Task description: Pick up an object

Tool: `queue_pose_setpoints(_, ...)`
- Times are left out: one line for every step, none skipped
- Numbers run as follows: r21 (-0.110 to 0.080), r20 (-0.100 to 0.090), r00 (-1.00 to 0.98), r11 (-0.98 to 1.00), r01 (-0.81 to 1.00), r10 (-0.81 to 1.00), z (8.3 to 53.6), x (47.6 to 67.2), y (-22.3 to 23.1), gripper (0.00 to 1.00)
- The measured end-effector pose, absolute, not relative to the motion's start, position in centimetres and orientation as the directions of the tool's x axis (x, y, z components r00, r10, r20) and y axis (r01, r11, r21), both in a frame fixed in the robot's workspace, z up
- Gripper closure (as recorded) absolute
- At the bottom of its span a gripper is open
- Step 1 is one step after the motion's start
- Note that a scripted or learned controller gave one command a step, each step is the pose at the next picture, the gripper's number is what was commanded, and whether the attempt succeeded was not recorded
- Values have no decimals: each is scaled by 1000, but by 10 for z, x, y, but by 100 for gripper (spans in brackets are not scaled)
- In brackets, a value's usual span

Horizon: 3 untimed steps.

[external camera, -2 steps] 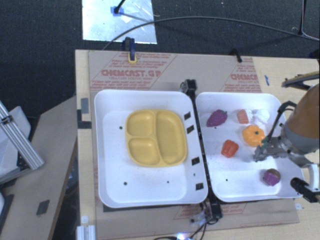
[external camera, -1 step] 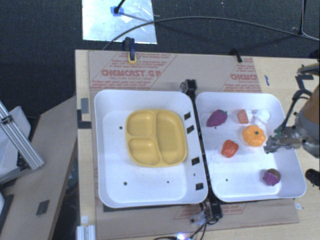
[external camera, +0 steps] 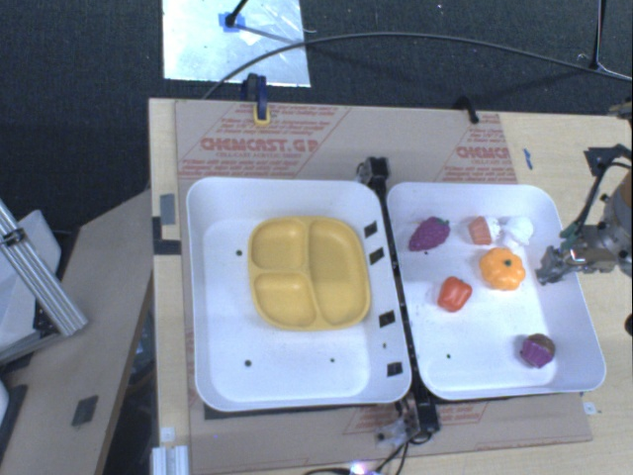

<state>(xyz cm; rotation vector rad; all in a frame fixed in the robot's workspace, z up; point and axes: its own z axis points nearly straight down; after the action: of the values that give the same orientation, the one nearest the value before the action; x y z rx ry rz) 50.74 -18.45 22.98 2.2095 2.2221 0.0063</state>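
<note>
Two shallow white bins sit side by side on the surface [external camera: 326, 132], touching along the middle seam.

Left bin [external camera: 213, 364]: holds a yellow divided plate [external camera: 307, 271] w/ three compartments, lying flat approx. in the bin's centre. Compartments hold no items.

Right bin [external camera: 569, 349]: holds small toy foods, spread apart.
- purple grapes [external camera: 429, 233], upper left of bin
- pinkish-orange piece [external camera: 480, 230] just beside a white lump [external camera: 516, 231], top centre; what they are is too small to tell
- orange pumpkin [external camera: 502, 269], mid-right
- red pepper [external camera: 454, 293], near centre, left of and below pumpkin
- purple-and-brown item [external camera: 537, 350], lower right corner, well apart from the rest

Claw [external camera: 550, 268] comes in from the right, at the right bin's right wall, near the pumpkin but not touching it. Nothing seen between its fingers; whether they're open or closed I can't tell, too small and blurred.
</note>
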Motion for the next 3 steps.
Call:
queue_pose_setpoints(6, -2, -5, 5, 1000, 1000, 264, 509, -185, 100)
queue_pose_setpoints(4, 1, -11, 11, 1000, 1000, 268, 527, -128, 100)
queue_pose_setpoints(2, 2, -11, 11, 1000, 1000, 255, 536, -68, 100)
